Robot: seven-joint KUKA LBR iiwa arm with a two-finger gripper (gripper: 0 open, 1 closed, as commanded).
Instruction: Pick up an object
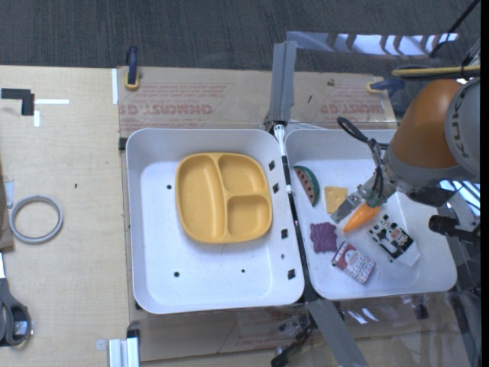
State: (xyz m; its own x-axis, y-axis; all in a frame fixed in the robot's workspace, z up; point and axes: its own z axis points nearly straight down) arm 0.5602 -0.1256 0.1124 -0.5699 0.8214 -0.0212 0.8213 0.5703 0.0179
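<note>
1. The carrot [361, 218], a small orange toy, lies in the right bin [435, 277], near its middle, and looks like the thing the arm is after.
2. The gripper [357, 205] sits right over the carrot's left end, touching it or very nearly. From here I cannot tell whether the claw is spread or closed, or whether it has any hold at all.
3. The arm [428, 132] leans in from the right at a slant, so its wrist hides part of the bin behind it.
4. Other toys crowd close: a yellow cheese wedge [335, 198] just beside the claw, a watermelon slice [307, 183] by the bin's left wall, purple grapes [323, 236] below, a red-and-white packet [354, 262] and a black-and-white card [391, 238] just right of the carrot.
5. The left bin [153, 274] holds a yellow divided plate [224, 197], well apart from the work.
6. I judge the grasp barely begun; the tight neighbours leave little room, so a slip or a nudged cheese wedge seems likely.
</note>
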